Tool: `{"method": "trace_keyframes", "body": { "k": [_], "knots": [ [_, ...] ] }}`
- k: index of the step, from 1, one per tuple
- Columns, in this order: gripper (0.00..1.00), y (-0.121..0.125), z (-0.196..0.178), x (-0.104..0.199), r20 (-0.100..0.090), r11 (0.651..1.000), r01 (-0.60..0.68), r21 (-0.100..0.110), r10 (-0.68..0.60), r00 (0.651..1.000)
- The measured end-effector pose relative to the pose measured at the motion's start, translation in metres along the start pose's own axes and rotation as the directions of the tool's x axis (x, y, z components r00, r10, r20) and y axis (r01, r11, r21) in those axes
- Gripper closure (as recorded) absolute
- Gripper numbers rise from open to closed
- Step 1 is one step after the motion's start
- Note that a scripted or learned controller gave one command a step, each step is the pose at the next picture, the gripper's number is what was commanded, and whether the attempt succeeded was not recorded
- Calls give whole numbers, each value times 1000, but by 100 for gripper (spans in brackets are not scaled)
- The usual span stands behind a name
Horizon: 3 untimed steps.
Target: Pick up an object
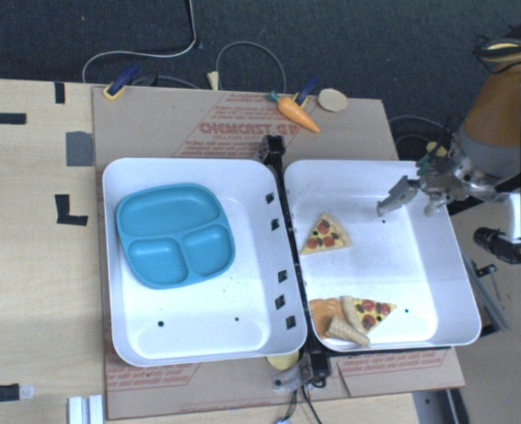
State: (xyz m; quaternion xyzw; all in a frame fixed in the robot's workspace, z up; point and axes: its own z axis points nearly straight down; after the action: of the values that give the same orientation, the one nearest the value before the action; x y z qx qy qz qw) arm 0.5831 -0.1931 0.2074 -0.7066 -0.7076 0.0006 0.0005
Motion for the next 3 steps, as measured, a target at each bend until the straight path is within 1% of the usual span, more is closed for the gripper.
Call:
{"method": "trace_keyframes", "body": {
  "k": [1,2,3],
  "knots": [
    [0,0,59,60,-4,1000,4,5,-4,1000],
    [0,13,125,88,4,1000,2,-3,-2,1000],
    [0,19,121,98,3,1000,0,-6,0,1000]
  ]
}}
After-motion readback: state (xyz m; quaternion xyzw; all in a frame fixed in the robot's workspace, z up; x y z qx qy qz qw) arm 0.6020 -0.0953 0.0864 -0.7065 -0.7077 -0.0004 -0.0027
